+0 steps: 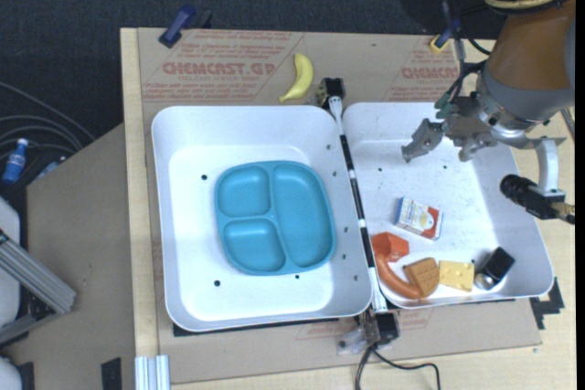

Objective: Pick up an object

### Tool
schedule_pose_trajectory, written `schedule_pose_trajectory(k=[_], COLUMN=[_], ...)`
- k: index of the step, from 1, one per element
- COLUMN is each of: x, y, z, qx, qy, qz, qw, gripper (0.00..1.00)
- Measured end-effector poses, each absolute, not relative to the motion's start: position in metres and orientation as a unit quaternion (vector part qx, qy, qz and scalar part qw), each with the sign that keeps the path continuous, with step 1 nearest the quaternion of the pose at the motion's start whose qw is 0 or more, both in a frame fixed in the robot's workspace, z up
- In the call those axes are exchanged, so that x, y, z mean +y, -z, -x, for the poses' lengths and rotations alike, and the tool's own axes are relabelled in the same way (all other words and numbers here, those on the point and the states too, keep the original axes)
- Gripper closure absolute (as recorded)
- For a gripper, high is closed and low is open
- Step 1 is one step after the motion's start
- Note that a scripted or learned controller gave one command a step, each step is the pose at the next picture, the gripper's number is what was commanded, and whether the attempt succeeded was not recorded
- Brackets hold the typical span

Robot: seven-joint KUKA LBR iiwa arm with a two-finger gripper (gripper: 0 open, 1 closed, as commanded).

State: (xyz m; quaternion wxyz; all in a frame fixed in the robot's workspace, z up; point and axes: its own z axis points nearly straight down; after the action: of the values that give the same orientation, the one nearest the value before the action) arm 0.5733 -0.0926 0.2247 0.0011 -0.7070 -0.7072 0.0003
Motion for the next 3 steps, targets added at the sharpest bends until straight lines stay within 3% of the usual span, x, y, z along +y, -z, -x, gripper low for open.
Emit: schedule_pose_trajectory(k=[1, 2, 3], x=[-0.122, -0.121, -0.074], y=[-0.084, -0.094, -0.248], z=[-0.544, -0.544, -0.540], qx=[-0.707, -0.707, -0.707], qy=[-0.0004, 0.0003, 0.0007], qz=[0.707, 0.707, 0.707], qw=[0.000, 0.000, -0.001], gripper=[0.00, 1.00, 1.00])
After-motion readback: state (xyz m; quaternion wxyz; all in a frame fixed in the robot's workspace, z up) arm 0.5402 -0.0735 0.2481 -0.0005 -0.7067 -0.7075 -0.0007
